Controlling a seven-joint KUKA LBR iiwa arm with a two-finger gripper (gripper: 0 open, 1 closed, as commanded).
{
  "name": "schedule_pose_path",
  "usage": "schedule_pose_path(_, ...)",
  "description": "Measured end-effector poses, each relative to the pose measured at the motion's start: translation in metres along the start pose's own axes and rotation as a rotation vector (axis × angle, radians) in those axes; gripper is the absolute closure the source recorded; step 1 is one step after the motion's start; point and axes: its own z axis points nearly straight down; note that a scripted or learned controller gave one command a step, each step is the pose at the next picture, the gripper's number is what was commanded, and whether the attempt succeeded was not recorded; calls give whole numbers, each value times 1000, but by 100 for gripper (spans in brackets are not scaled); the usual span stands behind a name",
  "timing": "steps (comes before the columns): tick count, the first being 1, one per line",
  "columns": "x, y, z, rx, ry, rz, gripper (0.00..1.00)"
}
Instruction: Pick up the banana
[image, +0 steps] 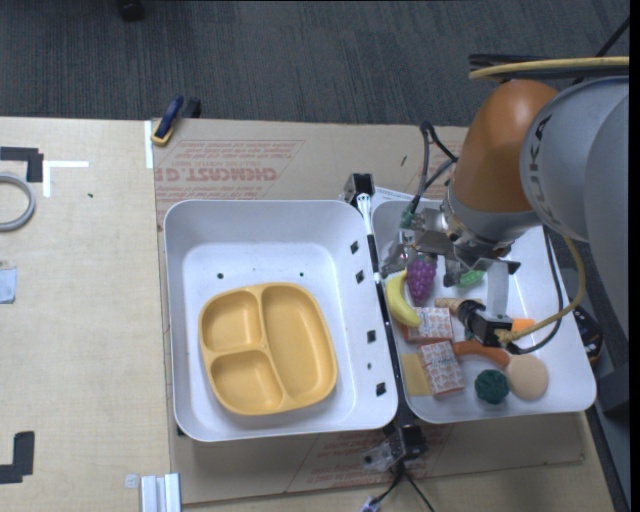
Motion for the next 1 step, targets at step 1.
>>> schedule_pose_path(1, 0, 0, 0, 0, 0, 0, 0)
